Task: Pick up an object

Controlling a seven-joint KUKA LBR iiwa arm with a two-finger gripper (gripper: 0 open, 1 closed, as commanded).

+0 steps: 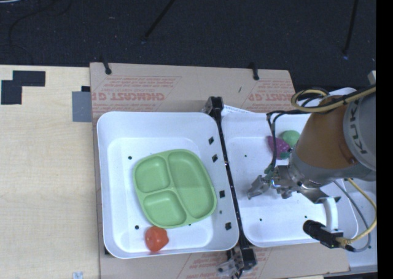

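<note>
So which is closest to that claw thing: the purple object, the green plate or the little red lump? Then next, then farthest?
From the gripper, in the camera view:
1. Purple object, same right bin, just behind it.
2. Green divided plate, middle of the left bin.
3. Red lump, left bin's front edge.

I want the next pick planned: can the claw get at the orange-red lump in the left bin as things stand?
Probably yes. The orange-red lump lies bare by the left bin's near wall, beside the green plate; the claw must first cross the divider.
</note>
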